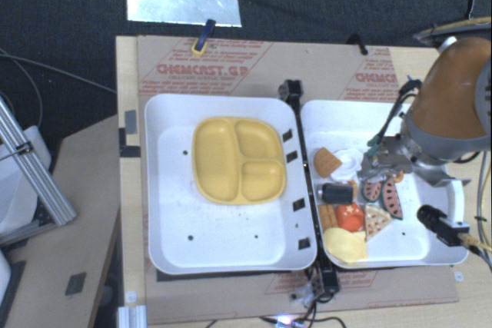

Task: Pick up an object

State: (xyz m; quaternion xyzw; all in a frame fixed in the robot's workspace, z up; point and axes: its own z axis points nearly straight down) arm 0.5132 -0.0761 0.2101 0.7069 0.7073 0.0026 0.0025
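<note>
On the cardboard-lined tabletop [231, 73], the right bin [415, 242] crowds toy food against its near-left wall, from yellow piece [344, 245] and tomato [350, 218] back to the watermelon slice [390, 200], where the gripper [382, 165] hovers, likely targeting it, its state untellable, beside the left bin's yellow tray [237, 160].

bench [231, 61], left bin [165, 188], right bin [400, 238]

The grey arm [453, 100] reaches in from the right, its orange band uppermost, wrist bent down and leftward — the tool [378, 165] hangs low at its end.
</note>
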